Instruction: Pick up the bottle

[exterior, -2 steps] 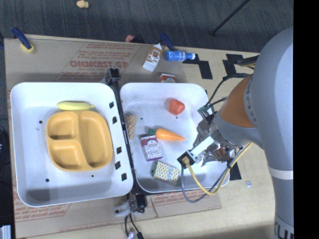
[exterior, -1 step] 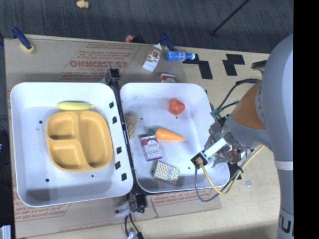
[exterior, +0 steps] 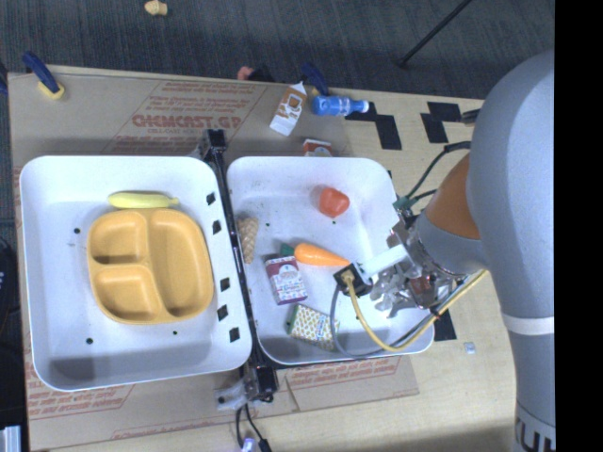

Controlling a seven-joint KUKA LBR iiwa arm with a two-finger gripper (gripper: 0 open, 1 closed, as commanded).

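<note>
Currently the bottle (exterior: pixel 337 106) lies on its side on the desk (exterior: pixel 141 97), just beyond the right bin (exterior: pixel 377 172). Probably light, rigid, slippery plastic: grip mid-body. Pincer (exterior: pixel 400 290) state indeterminable, low inside that bin.

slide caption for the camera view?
Grey KUKA arm's end effector low at right white bin's right side; blue plastic bottle lies outside on the cardboard bench beyond it.
</note>
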